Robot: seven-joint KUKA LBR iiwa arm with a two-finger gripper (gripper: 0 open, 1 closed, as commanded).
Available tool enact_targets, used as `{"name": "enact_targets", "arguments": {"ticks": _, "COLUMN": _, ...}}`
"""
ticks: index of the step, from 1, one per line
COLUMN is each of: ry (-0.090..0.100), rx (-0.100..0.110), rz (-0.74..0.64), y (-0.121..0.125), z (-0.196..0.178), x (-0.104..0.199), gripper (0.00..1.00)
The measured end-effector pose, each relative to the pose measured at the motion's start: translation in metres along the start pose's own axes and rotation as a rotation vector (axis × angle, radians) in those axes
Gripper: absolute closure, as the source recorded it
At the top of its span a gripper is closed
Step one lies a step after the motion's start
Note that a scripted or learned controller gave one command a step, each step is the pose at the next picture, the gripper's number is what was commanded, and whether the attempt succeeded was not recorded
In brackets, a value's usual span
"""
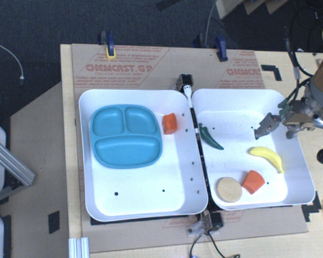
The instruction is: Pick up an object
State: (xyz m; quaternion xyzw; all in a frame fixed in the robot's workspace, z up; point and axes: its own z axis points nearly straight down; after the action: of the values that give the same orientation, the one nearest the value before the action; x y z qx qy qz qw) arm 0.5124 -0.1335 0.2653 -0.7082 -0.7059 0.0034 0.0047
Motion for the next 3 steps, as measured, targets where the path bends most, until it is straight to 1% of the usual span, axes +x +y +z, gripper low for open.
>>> {"name": "enact_targets", "arguments": {"ticks": 1, "ry": -0.002, "rx": -0.012, "rz": -0.003, "y": 0.002, "z": -0.006, "x": 0.0, "gripper": 0.0}}
{"name": "enact_targets", "arguments": {"ticks": 2, "ry": 0.001, "rx": -0.003, "rz": -0.003, "y": 0.007, "z": 0.056, "x": 0.003, "gripper": 0.0}}
{"name": "enact_targets", "arguments": {"ticks": 3, "ry": 0.001, "rx": -0.004, "rz": -0.003, "y": -0.002, "z": 0.104, "x": 0.006, "gripper": 0.0}}
